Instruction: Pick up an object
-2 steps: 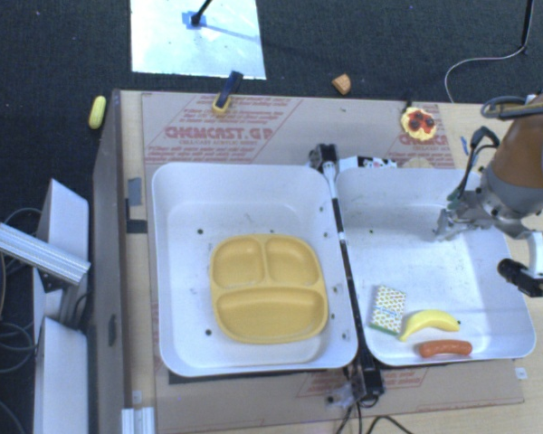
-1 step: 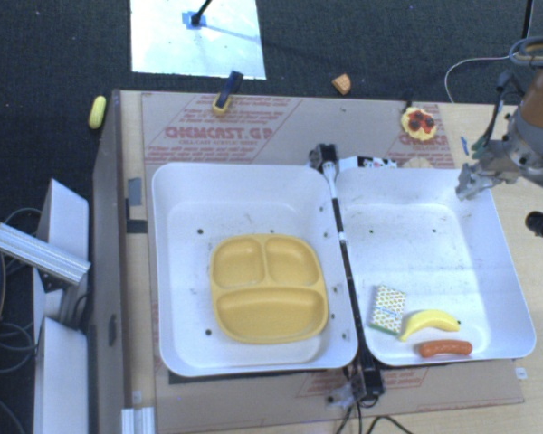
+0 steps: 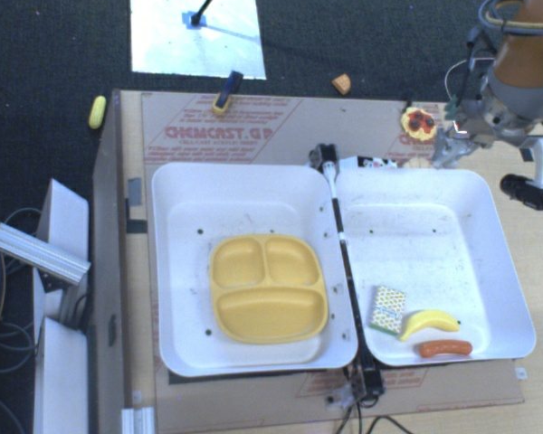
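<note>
In the right bin (image 3: 489,242) three small things lie near the front edge: a yellow banana (image 3: 428,322), an orange-red sausage (image 3: 445,348) just in front of it, and a green patterned card (image 3: 388,307) to their left. A yellow divided plate (image 3: 268,288) rests in the left bin (image 3: 176,242). My gripper (image 3: 445,148) hangs above the back right corner of the right bin, beyond its rim, far from those three things. The orange band of the arm (image 3: 528,48) rises behind it.
A small round pizza toy (image 3: 419,123) lies on the bench just left of the gripper. On the bench and floor at the back are an orange block (image 3: 341,83), a yellow-and-blue tool (image 3: 226,93) and a yellow piece (image 3: 97,111). A divider rail (image 3: 339,233) separates the bins.
</note>
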